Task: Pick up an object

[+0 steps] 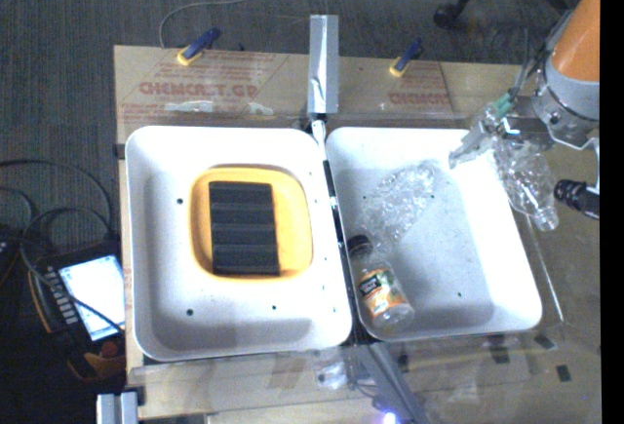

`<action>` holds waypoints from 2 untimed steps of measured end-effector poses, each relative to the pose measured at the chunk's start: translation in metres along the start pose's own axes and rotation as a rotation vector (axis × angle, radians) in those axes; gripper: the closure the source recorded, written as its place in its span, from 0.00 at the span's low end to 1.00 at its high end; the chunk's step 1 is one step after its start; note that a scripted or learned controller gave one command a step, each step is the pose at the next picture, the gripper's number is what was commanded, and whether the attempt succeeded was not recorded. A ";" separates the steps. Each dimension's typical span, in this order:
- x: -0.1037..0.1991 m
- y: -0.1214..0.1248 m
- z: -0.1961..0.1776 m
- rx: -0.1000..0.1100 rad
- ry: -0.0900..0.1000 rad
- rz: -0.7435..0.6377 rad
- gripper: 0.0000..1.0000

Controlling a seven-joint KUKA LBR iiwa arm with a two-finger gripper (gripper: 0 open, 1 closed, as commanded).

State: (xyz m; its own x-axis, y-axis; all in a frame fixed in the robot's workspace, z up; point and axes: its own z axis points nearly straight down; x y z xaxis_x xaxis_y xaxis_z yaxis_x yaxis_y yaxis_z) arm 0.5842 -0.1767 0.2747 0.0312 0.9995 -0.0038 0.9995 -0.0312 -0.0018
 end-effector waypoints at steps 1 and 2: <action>-0.030 0.001 0.005 0.000 -0.001 -0.012 0.00; -0.001 -0.018 -0.006 -0.001 0.000 -0.039 0.00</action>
State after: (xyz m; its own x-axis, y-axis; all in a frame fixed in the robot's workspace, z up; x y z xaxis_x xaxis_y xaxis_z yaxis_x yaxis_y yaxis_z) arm 0.5659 -0.1771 0.2808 -0.0081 1.0000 -0.0039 1.0000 0.0081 -0.0013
